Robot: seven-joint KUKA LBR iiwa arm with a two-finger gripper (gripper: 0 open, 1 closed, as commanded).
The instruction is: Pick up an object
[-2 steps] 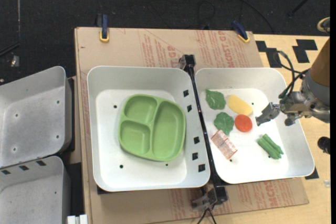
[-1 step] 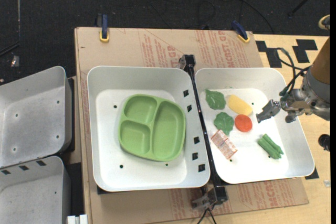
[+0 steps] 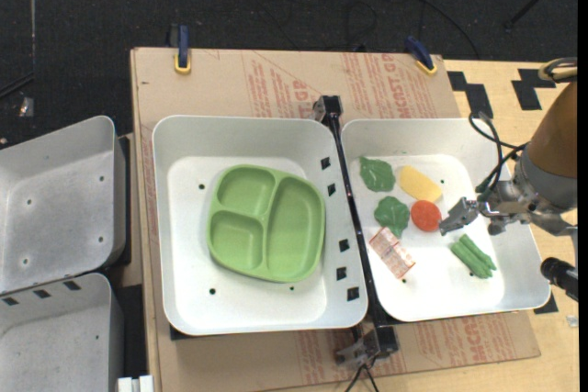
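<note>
The right bin [image 3: 514,294] holds several small objects: a green leafy piece [image 3: 375,173], a yellow piece [image 3: 421,184], a red round piece [image 3: 425,215], a second green leafy piece [image 3: 393,213], a pink striped packet [image 3: 391,252] and a green ridged stick [image 3: 474,255]. My gripper [image 3: 464,216] hangs over the right half of this bin, just right of the red piece and above the green stick. Nothing shows between its fingers.
The left bin [image 3: 184,289] holds a light green divided plate [image 3: 267,222]. A black divider [image 3: 347,197] runs between the bins. White metal trays [image 3: 55,197] lie off the bench's left side. Cables trail from the arm at the right.
</note>
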